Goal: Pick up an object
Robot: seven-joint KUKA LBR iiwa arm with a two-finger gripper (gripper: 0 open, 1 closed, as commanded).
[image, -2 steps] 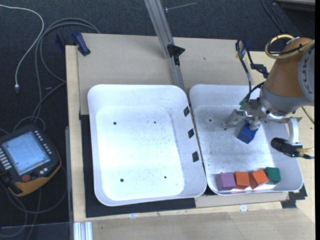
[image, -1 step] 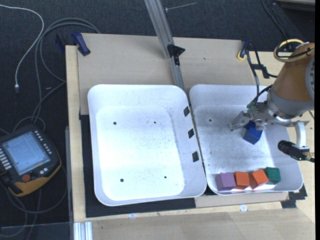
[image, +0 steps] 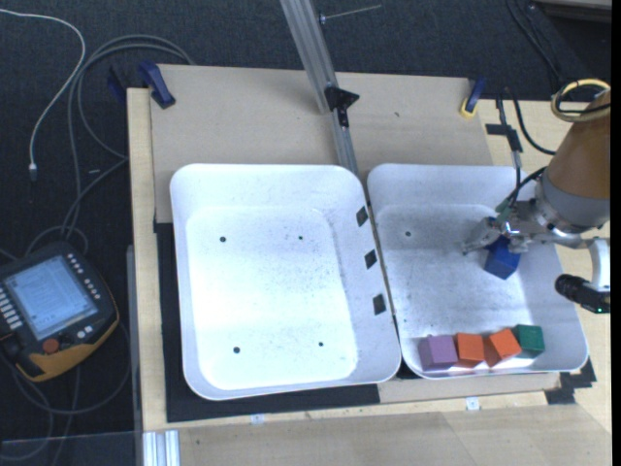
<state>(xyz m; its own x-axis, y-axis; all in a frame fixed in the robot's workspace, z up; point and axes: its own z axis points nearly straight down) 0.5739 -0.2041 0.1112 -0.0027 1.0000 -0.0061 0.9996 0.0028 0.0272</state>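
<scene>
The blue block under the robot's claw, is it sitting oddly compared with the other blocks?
Somewhat. The blue block sits tilted, alone mid-bin beneath the gripper, while four others line the right bin's near edge.

The worktop (image: 291, 105) is a pale wooden board set over dark carpet. Two shallow white bins lie on it side by side, touching along their inner edges: the left bin (image: 184, 250) and the right bin (image: 388, 192). A black mat (image: 175, 357) shows beneath the left bin along its left and front edges. A blue clamp (image: 155, 83) grips the board's far left corner, and a yellow-and-blue clamp (image: 473, 96) grips its far right corner. A slanted aluminium bar (image: 310, 37) meets the worktop near the bins' far junction
</scene>
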